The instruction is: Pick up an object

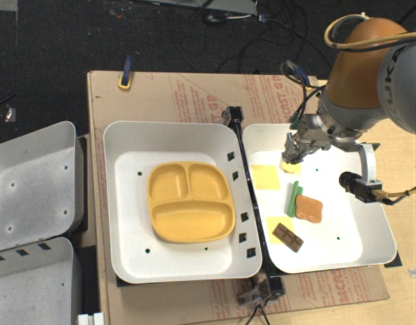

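Hand (293,156) over right bin (350,249) — pale yellow piece (290,167) beneath, fingers unclear

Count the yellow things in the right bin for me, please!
3. A flat yellow square near the divider, a small pale yellow piece under the gripper, and a yellow scrap beneath the brown block. More may be hidden.

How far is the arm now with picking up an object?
Done: the pincer has reached the right bin and is low over a small pale piece. In hand: I cannot confirm any grip. Left: closing and lifting. The green stick, orange piece and brown bar lie untouched.
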`<state>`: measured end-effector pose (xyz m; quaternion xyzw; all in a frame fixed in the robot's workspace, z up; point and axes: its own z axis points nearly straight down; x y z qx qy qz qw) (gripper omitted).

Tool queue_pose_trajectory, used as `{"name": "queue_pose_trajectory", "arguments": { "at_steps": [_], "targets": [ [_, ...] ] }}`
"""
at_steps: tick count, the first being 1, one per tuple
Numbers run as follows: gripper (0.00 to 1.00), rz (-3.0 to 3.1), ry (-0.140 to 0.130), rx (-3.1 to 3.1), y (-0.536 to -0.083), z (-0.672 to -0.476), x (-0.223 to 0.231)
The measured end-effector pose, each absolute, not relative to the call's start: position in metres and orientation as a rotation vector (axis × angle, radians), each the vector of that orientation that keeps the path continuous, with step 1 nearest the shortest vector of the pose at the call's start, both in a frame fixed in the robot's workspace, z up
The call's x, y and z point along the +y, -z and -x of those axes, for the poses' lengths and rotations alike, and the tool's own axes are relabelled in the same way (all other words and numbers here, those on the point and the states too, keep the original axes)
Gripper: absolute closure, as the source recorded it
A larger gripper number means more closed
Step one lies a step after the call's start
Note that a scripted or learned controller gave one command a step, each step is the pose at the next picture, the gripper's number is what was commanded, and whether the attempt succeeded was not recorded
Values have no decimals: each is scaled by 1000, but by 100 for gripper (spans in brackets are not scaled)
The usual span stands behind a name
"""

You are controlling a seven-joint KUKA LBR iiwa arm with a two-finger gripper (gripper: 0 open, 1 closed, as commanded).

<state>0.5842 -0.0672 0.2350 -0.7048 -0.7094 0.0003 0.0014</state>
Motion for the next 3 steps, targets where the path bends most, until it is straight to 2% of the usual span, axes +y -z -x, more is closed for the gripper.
{"name": "queue_pose_trajectory", "arguments": {
  "at_steps": [1,2,3],
  "targets": [
    [100,2210,-1,-2229,-230,-568,-6],
    [100,2211,0,-2229,-234,-560,46],
    [100,2211,-2,-2227,-240,-531,92]
  ]
}}
